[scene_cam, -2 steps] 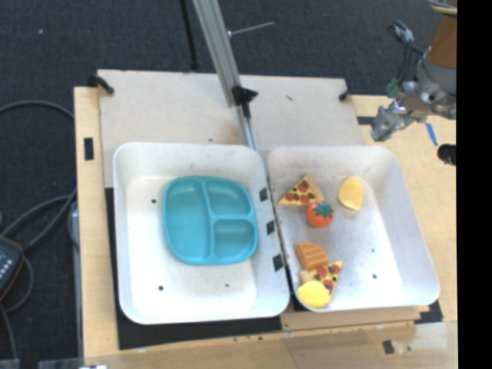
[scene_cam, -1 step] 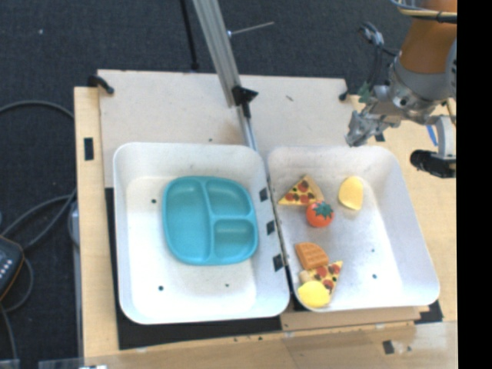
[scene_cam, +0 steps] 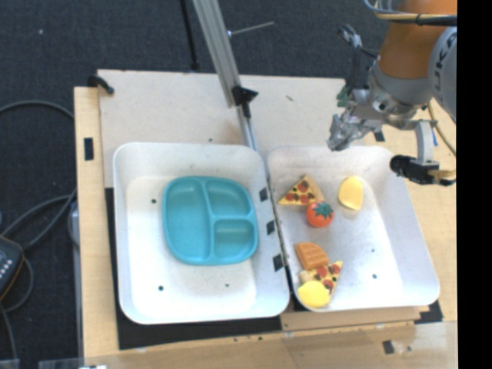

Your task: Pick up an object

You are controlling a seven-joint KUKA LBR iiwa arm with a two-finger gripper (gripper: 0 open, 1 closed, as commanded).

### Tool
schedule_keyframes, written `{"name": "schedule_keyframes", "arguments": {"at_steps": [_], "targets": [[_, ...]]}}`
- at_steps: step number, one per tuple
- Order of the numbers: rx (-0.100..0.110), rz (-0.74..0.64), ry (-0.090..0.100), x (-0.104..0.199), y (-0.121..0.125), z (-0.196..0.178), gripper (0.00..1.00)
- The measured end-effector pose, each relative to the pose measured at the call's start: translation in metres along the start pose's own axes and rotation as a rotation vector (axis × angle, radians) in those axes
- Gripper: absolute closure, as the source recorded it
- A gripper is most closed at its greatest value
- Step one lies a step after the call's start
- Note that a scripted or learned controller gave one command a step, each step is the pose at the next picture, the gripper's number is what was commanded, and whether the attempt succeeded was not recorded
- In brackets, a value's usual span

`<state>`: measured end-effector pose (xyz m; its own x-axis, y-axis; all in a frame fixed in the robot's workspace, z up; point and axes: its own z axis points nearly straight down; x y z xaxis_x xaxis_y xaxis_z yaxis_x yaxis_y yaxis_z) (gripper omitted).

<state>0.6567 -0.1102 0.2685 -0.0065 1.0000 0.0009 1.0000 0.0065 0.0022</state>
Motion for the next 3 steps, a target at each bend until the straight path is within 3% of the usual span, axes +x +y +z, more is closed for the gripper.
{"name": "schedule_keyframes", "arguments": {"at_steps": [3], "targets": [[0.002, -0.001, 0.001, 0.148, -0.028, 0.005, 1.00]]}}
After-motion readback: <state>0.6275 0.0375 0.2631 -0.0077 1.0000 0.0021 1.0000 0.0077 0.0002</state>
